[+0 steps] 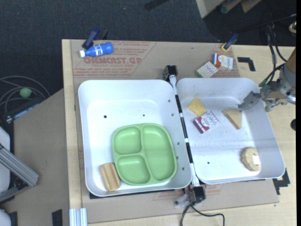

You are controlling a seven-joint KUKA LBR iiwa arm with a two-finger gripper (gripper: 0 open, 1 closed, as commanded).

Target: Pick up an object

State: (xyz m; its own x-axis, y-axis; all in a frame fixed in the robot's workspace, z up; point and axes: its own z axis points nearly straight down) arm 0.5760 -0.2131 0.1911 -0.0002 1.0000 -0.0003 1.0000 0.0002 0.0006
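While the jaws (250, 102) hang over the right bin (268, 126), apparently apart with nothing seen between them, though the spread cannot be judged, a target must be fixed. The tan wedge (233, 118) lies just beside them, lower left; the red packet (206, 122) and yellow block (197, 107) lie farther left. The wedge should be straddled across its narrow width before closing.

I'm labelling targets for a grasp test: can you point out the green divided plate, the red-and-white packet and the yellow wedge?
green divided plate (143, 153): camera view, on the ridge where its three compartments meet.
red-and-white packet (206, 122): camera view, middle of its printed face.
yellow wedge (197, 107): camera view, centre of its top face.
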